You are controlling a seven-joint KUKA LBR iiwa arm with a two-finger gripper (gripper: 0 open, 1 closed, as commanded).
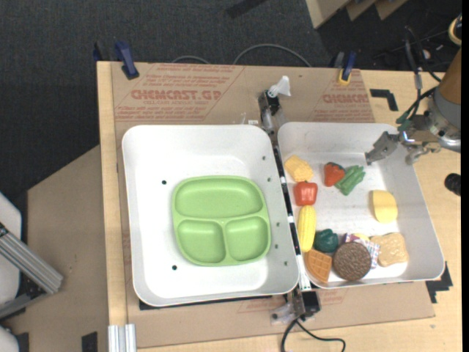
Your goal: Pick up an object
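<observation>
I am looking down on the bench (183,97) and seeing two white bins sitting side by side on its brown board. The left bin (146,160) is holding a green divided tray (220,220) with one long compartment at the back and two smaller ones at the front. The right bin (421,196) is carrying the toy food I could pick from. A yellow piece (298,169) is lying near the bin's left wall, a red pepper (305,193) is sitting just below it, and a corn cob (306,227) is lying lengthwise below that. Nearer the middle, a strawberry (334,174) is touching a green vegetable (351,179). A yellow cheese wedge (383,205) is resting apart from these, toward the right wall. Along the front edge a waffle (319,265), a dark green piece (325,240), a round brown cookie (352,261) and a slice of toast (392,249) are crowding together, with the cookie touching the waffle and overlapping a small wrapper beside the toast. The arm is reaching in from the right, and its tool (381,149) is hanging over the back right part of the right bin, well apart from the cheese wedge and near the green vegetable. I cannot tell whether the tool is apart or together, and I am seeing nothing between its tips.
</observation>
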